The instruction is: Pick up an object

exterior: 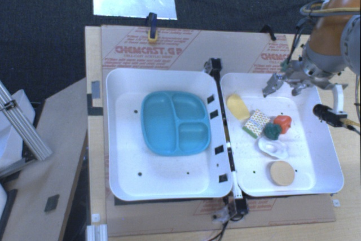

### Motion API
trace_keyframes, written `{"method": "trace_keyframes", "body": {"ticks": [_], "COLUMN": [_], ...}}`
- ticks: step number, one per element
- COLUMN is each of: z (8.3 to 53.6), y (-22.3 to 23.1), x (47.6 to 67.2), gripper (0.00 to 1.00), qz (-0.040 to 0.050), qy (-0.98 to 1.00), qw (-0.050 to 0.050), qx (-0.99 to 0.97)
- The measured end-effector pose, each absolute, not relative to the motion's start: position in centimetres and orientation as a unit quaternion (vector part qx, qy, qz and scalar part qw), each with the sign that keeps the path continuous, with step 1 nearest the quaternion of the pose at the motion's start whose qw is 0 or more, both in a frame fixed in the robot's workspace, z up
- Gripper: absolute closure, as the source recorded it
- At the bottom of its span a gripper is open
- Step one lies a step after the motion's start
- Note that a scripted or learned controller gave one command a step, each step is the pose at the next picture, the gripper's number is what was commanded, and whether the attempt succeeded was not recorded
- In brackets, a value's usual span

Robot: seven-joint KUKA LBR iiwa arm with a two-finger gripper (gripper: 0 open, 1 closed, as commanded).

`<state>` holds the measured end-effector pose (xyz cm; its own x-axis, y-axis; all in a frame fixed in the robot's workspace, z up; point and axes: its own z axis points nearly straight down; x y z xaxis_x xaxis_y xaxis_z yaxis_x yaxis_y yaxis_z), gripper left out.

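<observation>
The right bin [316, 172] holds several small objects. A yellow piece [237, 106] lies near its left wall. Beside it is a checkered block [256, 122], then a green object [272, 131] touching a red-orange one [283, 121]. A white object [272, 148] sits below them, and a tan round disc [281, 172] lies nearer the front. My gripper [284, 86] hangs over the bin's far part, above and to the right of the yellow piece. It is open, with nothing between its fingers.
The left bin [121, 178] holds a blue divided plate [175, 123]. Black clips run along the seam between the bins [221, 121]. A yellow-handled clamp [152, 28] stands at the bench's back edge, and a black arm part [330, 114] overhangs the right bin's right rim.
</observation>
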<state>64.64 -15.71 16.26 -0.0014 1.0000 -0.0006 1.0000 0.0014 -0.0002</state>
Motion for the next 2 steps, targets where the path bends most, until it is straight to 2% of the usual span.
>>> {"method": "trace_keyframes", "body": {"ticks": [1, 2], "z": [11.5, 13.0], "y": [-16.1, -16.2], "x": [63.8, 64.1], "gripper": [0.00, 1.00], "qz": [-0.0007, 0.0014], "qy": [0.707, 0.708], "qw": [-0.001, 0.003], "qx": [0.707, 0.707]}}
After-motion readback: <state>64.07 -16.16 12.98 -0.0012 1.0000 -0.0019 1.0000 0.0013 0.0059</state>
